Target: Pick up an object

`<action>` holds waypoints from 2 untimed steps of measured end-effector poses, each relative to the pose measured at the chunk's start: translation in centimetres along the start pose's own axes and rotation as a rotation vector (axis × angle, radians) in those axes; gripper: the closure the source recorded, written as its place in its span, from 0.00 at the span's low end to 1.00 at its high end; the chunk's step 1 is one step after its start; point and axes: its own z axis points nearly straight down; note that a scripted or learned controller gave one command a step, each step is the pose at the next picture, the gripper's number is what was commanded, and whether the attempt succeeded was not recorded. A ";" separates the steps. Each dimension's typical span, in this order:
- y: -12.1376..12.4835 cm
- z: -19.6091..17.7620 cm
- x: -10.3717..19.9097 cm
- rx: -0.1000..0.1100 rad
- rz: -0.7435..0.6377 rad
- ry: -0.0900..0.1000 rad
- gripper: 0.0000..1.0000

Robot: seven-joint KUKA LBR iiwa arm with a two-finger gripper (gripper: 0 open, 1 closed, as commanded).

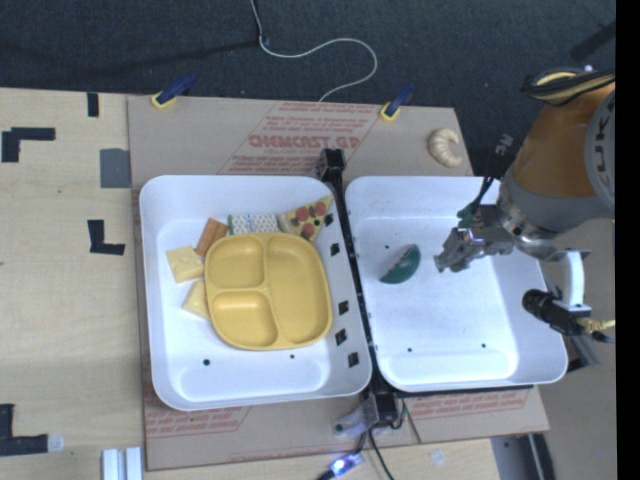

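- The table [60, 298] is pale wood with black tape marks along its left edge; a brown cardboard sheet [300, 133] lies on it under two white bins set side by side.
- Red printing runs across the far edge of the cardboard, seen upside down and too blurred to read.
- A blue-and-yellow clamp [173, 91] sits at the cardboard's far left corner and a second clamp [397, 100] near its far right corner.
- The left bin [165, 358] carries a yellow compartment plate [268, 290] at its middle, with three sections.
- Tucked under the plate's far and left edges are small flat pieces: tan blocks [185, 264], an orange-brown piece [211, 234] and a patterned strip [305, 216]; any print on them is too small to make out.
- The right bin [450, 363] holds one green object [402, 266], curved, lying near its far left corner and close to the divider between the bins.
- The gripper [452, 256] hangs over the right bin, just right of the green object and apart from it.
- Whether the jaws are open or closed cannot be told from this angle.
- A beige lump [447, 146] lies on the cardboard beyond the right bin's far edge.
- A white cable [320, 53] loops over the dark floor beyond the table.
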 end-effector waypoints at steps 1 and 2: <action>2.8 -1.2 4.7 -0.002 0.000 0.000 1.00; 6.1 0.1 9.3 -0.001 0.001 -0.001 1.00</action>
